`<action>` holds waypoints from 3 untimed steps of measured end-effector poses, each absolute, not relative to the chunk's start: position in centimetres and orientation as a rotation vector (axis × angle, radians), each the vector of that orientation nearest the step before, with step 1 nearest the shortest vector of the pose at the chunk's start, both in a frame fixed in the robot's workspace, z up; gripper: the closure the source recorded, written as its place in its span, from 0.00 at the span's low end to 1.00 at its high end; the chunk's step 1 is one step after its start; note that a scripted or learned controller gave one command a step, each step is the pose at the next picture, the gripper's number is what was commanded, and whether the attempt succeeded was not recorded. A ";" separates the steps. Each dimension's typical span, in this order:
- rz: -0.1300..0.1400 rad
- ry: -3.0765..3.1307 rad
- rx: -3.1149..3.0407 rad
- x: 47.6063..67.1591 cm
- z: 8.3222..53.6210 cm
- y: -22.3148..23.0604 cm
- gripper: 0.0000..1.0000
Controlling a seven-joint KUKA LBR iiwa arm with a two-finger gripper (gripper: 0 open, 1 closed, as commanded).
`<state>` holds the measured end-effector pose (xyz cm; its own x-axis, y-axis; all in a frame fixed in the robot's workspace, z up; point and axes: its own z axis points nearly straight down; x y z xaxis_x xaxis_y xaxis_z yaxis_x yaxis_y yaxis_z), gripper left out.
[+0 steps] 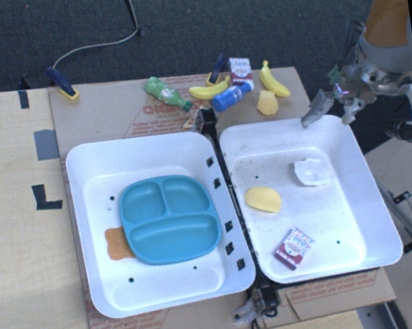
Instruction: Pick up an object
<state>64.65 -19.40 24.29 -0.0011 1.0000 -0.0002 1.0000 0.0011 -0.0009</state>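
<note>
The right bin [345,178] holds a yellow lemon-shaped piece [263,199], a white cup-like piece [311,172] and a small red and white packet [294,248]. In the left bin [94,236] lies a blue divided plate [171,218] with an orange piece [116,244] tucked under its left edge. My gripper [330,109] hangs above the right bin's far right corner, away from all these objects. Its two fingers are spread apart with nothing between them.
Behind the bins on the cardboard lie a green bottle [166,94], two bananas [208,90] [273,80], a blue bottle [231,96], a small carton [239,68] and a yellow piece [266,102]. A clamp [62,82] and a cable [121,36] lie at the far left.
</note>
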 end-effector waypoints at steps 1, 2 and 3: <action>-0.003 -2.226 -2.225 58.4 8.8 -18.4 0.00; -0.008 -2.230 -2.222 63.0 8.8 -10.3 0.00; -0.005 -2.229 -2.222 67.0 8.7 -10.7 0.00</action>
